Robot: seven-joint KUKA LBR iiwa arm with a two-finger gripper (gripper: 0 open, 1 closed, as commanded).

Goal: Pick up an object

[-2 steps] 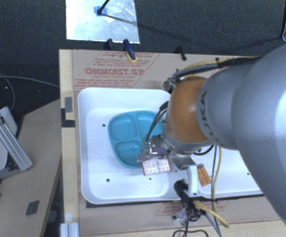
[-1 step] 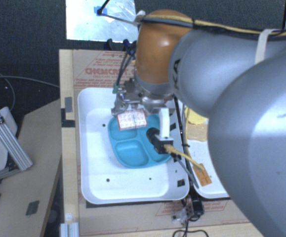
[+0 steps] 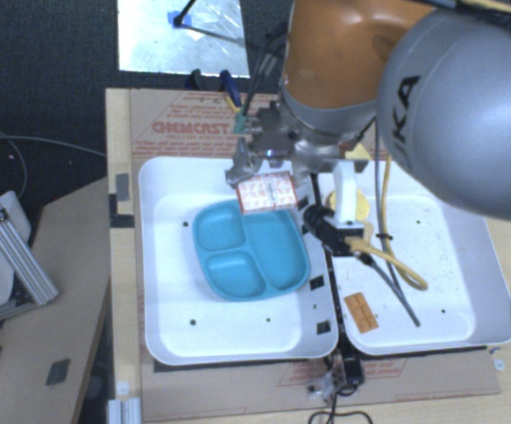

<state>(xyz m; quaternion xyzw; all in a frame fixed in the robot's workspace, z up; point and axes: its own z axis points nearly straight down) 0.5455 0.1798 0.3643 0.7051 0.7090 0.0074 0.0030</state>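
At the 12 o'clock edge of the blue tray [image 3: 251, 254] in the left bin [image 3: 171, 325], a small patterned box [image 3: 266, 193] is seen right under the gripper [image 3: 259, 162]. It cannot be told whether the box is pinched. Lifting is not yet shown, so the pick is judged unfinished.

Gripper [image 3: 257, 173] low over left bin [image 3: 171, 263], small patterned box [image 3: 266, 193] right beneath, touching blue divided tray [image 3: 248, 254]. Orange tag [image 3: 361, 312] in right bin [image 3: 449, 307].

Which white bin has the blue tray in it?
The left bin holds the blue tray. The right bin holds a small orange piece and yellow things instead.
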